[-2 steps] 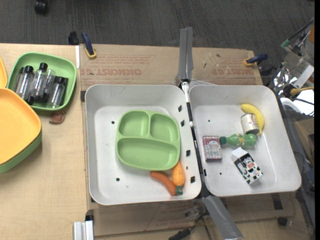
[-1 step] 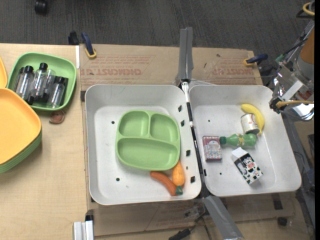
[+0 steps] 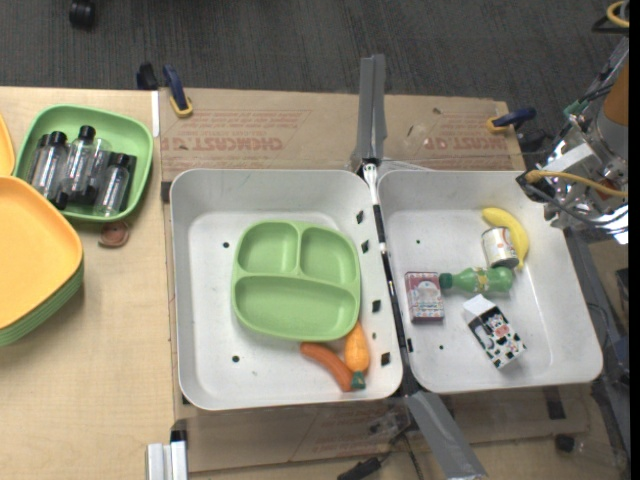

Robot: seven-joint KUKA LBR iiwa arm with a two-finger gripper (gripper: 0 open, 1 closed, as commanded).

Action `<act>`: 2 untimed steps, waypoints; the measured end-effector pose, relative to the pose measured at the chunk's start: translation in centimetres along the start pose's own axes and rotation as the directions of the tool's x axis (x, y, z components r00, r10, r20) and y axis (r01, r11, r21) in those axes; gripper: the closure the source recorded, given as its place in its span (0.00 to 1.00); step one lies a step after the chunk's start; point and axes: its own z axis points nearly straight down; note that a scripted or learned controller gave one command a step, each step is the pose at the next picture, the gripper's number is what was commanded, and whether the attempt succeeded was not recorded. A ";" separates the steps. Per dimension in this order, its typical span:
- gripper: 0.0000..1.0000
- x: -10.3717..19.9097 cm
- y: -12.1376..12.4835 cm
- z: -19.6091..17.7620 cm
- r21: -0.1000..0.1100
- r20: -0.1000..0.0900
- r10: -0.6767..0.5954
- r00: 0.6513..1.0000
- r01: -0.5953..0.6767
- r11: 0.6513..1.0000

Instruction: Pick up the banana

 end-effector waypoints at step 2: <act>1.00 -0.5 -1.4 3.7 0.001 -0.001 -0.167 0.986 0.167 0.986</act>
